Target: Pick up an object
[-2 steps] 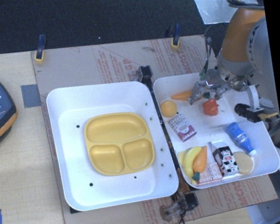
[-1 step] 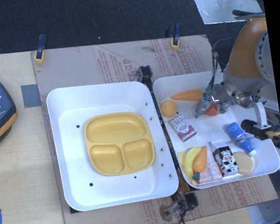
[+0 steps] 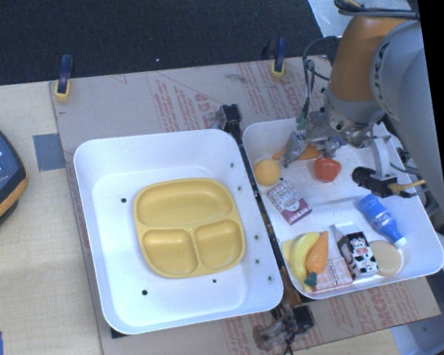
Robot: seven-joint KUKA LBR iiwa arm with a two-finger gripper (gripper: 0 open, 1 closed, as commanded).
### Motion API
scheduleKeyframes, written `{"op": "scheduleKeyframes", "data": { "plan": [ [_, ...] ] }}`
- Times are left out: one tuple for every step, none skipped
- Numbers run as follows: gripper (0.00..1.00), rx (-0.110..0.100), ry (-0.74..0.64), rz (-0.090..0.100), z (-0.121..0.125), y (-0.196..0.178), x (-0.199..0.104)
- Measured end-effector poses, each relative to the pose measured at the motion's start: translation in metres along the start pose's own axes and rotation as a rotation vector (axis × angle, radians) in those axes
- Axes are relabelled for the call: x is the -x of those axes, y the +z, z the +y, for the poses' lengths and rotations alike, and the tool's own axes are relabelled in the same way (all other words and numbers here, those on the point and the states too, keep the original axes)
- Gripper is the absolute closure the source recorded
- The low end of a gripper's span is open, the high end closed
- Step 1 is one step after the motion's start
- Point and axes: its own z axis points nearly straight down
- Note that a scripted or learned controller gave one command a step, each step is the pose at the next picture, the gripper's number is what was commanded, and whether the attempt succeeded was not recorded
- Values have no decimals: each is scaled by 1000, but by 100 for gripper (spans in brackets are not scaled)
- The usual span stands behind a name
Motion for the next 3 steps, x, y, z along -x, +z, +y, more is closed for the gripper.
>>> {"op": "scheduleKeyframes", "data": {
  "plan": [
    [0, -3, -2, -1, 0, 0, -32],
    [0, -3, 0, 0, 0, 0, -36],
    [0, 1, 0, 0, 0, -9, -37]
  ]
}}
